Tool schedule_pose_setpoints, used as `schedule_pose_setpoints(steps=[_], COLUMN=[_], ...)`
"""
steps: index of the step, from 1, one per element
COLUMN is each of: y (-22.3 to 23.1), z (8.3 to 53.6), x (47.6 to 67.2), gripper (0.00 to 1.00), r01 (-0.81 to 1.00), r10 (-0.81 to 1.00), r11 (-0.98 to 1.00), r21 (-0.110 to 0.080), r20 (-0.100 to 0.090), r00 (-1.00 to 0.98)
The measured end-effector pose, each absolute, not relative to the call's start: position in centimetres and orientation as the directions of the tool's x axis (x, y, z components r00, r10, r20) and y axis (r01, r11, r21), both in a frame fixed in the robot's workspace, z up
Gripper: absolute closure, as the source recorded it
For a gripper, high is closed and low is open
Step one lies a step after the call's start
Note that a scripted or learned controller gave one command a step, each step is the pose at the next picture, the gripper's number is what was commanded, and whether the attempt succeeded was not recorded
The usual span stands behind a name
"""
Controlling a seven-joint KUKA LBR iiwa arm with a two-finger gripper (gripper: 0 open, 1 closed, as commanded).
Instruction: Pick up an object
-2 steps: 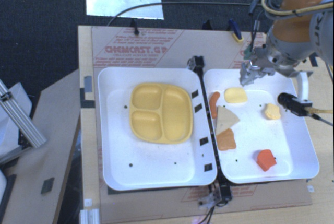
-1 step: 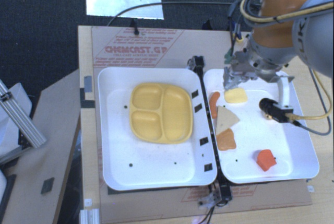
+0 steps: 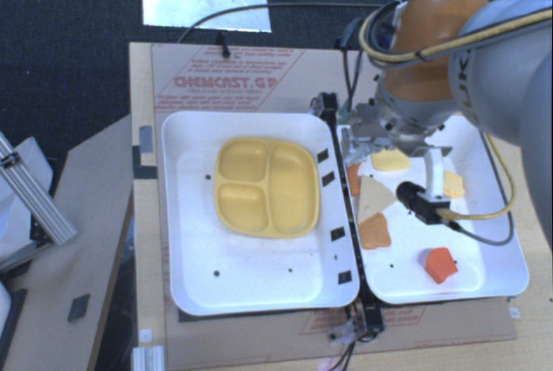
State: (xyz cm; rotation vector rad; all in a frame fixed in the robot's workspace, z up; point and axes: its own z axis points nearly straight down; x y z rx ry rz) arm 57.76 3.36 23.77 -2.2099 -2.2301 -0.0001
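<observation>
My gripper (image 3: 354, 151) hangs low over the left part of the right bin (image 3: 492, 274), close to the divider between the bins, and the arm's wrist hides most of it. Loose pieces lie in that bin. A pale yellow slab (image 3: 390, 160) sits just right of the gripper. A small orange piece (image 3: 353, 181) shows right below the gripper. A cream wedge (image 3: 373, 198) and a flat orange piece (image 3: 374, 233) lie nearer the front. A second yellow piece (image 3: 454, 184) lies to the right. A red-orange block (image 3: 440, 265) rests at the front right.
The left bin (image 3: 190, 274) holds a yellow divided plate (image 3: 266, 186). A black cable fitting (image 3: 419, 201) with a yellow hose hangs from the arm over the right bin's middle. Black clips run along the divider (image 3: 339, 214).
</observation>
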Motion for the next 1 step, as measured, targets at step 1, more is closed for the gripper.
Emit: schedule_pose_setpoints(steps=[1], y=[8.24], z=[24.14], x=[56.51], gripper=[1.00], r01=[1.000], r10=[1.000], r11=[0.010], r21=[0.000], r20=[0.002], r00=[-0.010])
